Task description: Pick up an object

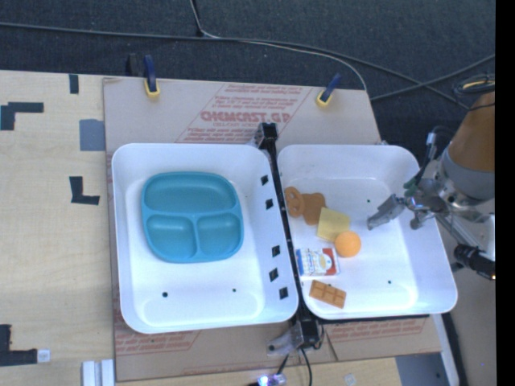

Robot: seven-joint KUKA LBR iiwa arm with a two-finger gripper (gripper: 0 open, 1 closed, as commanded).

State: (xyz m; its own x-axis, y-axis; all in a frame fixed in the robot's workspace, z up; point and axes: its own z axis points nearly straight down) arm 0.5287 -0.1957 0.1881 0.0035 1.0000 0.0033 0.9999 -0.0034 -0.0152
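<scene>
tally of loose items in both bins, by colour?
Teal: 1, the divided plastic plate in the left bin.
Brown: 2, the round cookie-like piece and the flat waffle-like bar.
Yellow: 1, the pale block.
Orange: 1, the small ball.
White with print: 1, the small packet.
Total: 6.

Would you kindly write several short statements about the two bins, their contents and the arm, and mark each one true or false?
1. The blue divided plastic plate lies in the left white bin. True.
2. The small orange ball sits in the left bin. False: it is in the right white bin, beside the pale yellow block.
3. The end effector holds the ball. False: it hangs over the right bin with nothing between its fingers, apart from the ball.
4. The brown waffle-patterned bar lies near the right bin's front edge. True.
5. The white and red packet lies on the plate. False: it lies in the right bin.
</scene>
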